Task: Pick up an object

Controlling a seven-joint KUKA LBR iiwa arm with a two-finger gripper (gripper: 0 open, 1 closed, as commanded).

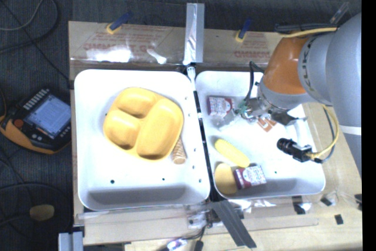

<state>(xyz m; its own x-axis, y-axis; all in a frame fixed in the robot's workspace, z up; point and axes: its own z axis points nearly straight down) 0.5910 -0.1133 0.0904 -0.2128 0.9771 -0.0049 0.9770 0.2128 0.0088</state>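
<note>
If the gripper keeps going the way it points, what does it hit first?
Probably the red-labelled packet lying in the right bin: the gripper points toward the view's left, right beside it. Depth is unclear; it might pass above.

Two bins are sitting side by side on the bench (82,44): in the left bin (88,126) a sectioned tray (143,122) is lying near the middle, with a small cone-shaped piece (178,154) touching its near right edge. In the right bin (311,179), a packet (220,105) is lying at the far left, a banana (231,151) is lying nearer the front, and a round piece (224,178) and a small bottle (250,176) are lying side by side at the front wall. The arm (305,67) is reaching over the right bin's far side, its gripper (252,109) hanging just right of the packet, and a handheld controller (36,120) is lying on the floor left of the bench.
</note>
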